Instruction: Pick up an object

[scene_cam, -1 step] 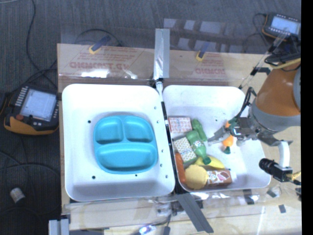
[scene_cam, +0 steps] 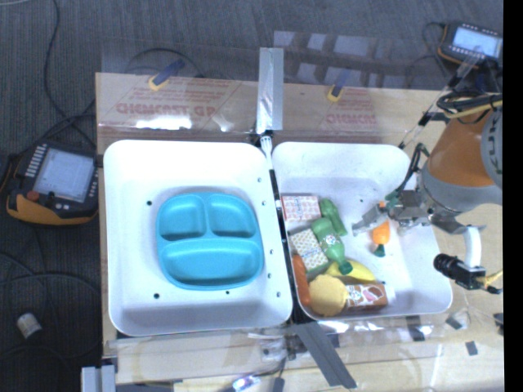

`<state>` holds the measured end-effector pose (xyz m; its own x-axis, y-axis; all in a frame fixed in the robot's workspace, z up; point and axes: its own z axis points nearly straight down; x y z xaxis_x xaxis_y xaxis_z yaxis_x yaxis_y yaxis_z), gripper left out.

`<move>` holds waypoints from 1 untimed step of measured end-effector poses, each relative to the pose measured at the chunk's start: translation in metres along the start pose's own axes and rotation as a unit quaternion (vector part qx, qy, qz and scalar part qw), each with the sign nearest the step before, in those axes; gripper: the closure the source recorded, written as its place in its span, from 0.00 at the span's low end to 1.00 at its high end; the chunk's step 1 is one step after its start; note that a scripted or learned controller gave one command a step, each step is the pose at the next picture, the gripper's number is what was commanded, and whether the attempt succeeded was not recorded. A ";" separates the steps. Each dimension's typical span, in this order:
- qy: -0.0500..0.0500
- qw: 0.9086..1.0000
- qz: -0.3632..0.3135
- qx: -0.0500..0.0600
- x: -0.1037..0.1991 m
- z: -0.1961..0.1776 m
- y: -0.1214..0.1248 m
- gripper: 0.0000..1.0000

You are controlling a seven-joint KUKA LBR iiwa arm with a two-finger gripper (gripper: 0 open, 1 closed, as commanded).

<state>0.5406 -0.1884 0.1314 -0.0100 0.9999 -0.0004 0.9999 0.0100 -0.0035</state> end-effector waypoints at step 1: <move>0.003 1.000 0.017 -0.003 -0.021 0.035 0.019 0.00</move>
<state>0.5598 -0.2088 0.0964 0.0246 0.9997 0.0063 0.9997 -0.0246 0.0027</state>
